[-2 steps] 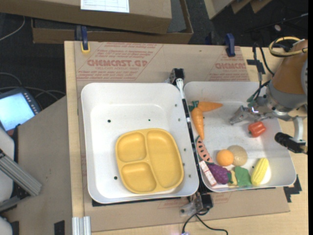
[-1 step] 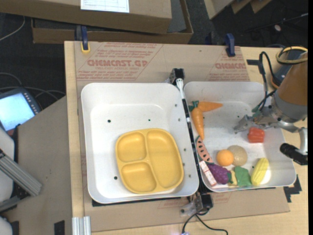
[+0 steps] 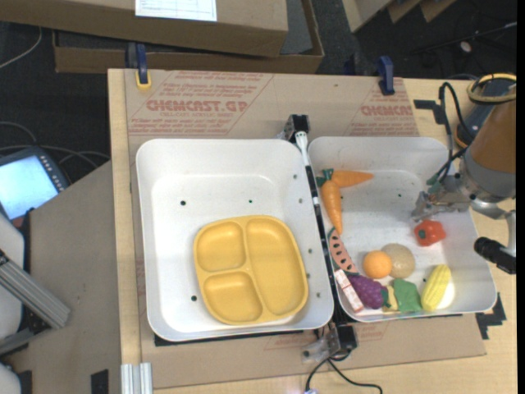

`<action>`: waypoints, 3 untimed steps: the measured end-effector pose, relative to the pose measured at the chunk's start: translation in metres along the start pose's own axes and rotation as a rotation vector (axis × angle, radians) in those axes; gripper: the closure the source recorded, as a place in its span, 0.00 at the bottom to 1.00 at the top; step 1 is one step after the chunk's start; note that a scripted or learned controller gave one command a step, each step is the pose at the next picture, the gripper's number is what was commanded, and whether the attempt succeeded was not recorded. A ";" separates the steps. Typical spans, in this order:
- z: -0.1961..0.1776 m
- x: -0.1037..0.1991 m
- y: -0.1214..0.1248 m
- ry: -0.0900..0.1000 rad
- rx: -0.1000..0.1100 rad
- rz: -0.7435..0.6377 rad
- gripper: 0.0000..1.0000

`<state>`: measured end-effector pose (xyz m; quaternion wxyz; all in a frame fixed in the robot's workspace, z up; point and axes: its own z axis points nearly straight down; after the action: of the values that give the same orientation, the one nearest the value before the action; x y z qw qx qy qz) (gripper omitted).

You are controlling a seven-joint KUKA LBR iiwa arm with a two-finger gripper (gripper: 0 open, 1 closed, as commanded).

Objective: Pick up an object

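Clutter fills the lower half of the right-hand shallow white bin (image 3: 385,150): a small red tomato-like toy (image 3: 430,233) lies just below the hand (image 3: 435,204), and whether that hand is wide, narrow or gripping cannot be told from above. Two orange plastic carrots (image 3: 339,189) lie near the bin's left wall, one pointing down, one across. Lower sit an orange ball-shaped fruit (image 3: 376,264) touching a pale beige round piece (image 3: 399,259), with a purple bunch of toy grapes (image 3: 366,290), a green block-like piece (image 3: 404,295) and a yellow corn cob (image 3: 438,286) along the front wall. A pink slice with dark spots (image 3: 340,254) leans at the left wall. The left-hand white bin (image 3: 164,220) holds a yellow three-compartment plastic tray (image 3: 249,268). Both bins rest on a brown cardboard-covered surface (image 3: 205,101) printed with red lettering, held by blue clamps (image 3: 385,74) at the back edge. The grey arm with its orange band (image 3: 496,146) enters at the right. Dark floor and a cardboard box (image 3: 148,6) lie beyond.
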<state>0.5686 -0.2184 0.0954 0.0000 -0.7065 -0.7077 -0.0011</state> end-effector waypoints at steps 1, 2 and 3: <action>0.001 0.001 0.000 0.003 0.002 -0.001 0.00; 0.010 0.000 -0.037 0.009 0.002 -0.002 0.00; 0.000 -0.004 -0.037 -0.001 0.001 0.001 1.00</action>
<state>0.5315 -0.2226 0.0955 0.0000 -0.7068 -0.7075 -0.0005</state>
